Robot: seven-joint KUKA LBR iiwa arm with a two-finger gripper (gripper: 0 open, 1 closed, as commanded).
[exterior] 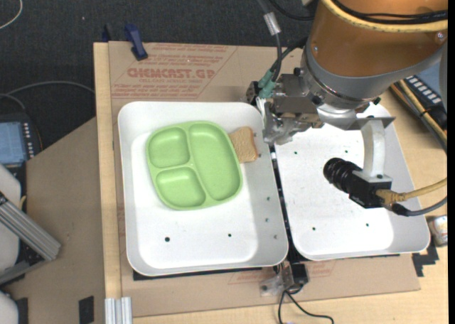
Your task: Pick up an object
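Observation:
A green divided plate [193,165] lies in the left bin [199,244]. A small tan block [244,144], like a piece of sponge or bread, rests against the plate's right rim. My gripper [272,131] hangs low over the divide between the two bins, just right of the tan block and close to it. The big grey and orange arm above hides most of the gripper, and I see nothing held in it.
The right bin [334,234] lies under the arm. Behind the bins is a cardboard sheet [178,70] with a blue clip [135,42] at its far left corner. Cables run along the bench's front edge [291,280].

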